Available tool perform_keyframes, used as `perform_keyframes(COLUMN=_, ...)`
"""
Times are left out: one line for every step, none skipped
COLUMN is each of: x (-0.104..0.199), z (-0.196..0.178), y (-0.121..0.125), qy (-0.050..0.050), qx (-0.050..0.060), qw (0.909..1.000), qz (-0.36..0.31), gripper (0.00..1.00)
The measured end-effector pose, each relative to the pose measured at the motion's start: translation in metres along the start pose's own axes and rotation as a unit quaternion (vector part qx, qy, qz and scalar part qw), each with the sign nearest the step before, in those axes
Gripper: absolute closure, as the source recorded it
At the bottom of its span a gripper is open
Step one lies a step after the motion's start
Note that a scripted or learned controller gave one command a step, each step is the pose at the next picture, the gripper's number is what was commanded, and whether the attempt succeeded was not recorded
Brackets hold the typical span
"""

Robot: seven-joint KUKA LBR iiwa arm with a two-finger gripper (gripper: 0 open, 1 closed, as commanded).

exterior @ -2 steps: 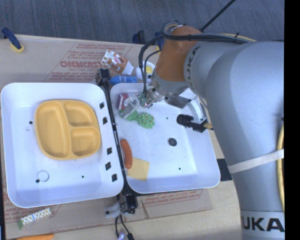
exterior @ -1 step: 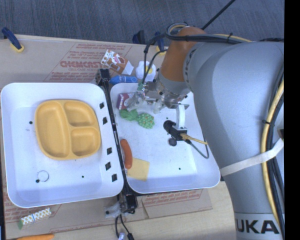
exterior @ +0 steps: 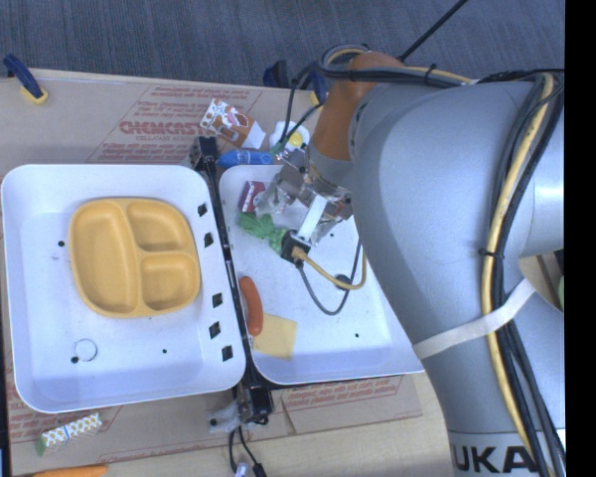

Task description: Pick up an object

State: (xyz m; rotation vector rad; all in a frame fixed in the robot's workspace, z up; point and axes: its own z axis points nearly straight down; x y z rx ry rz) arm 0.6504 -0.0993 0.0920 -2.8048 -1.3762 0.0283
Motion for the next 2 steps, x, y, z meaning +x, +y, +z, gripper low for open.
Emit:
perform_keyframes(x=-0.009, z=0.001, y=0.008, qy=0.001, qx=-0.002, qw=0.9986, qz=-0.053, gripper=0.00)
perform_keyframes(x=0.004, z=0.001, y=-0.002, qy=-0.002, qx=-0.007, qw=0.9837, qz=-0.180, gripper=0.00)
